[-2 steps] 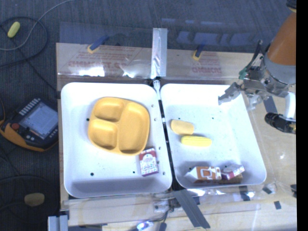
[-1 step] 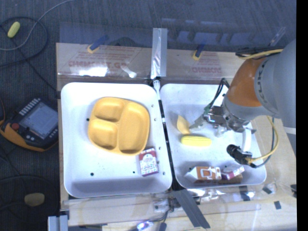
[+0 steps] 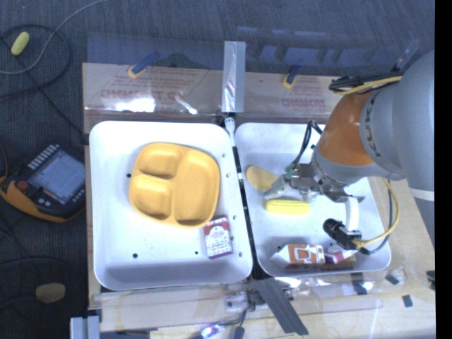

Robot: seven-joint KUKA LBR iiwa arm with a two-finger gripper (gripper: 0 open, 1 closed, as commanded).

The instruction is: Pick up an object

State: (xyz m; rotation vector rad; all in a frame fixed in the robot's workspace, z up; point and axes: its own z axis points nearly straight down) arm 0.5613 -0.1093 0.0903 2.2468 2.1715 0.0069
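Item: yellow corn cob (image 3: 287,206), probably light rigid plastic, slippery; I'd pinch its middle; gripper (image 3: 302,182) hovers just above, jaw state indiscernible.

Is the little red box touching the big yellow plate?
Apart. The camera view shows a thin strip of white bin floor between the red box and the yellow plate's lower edge.
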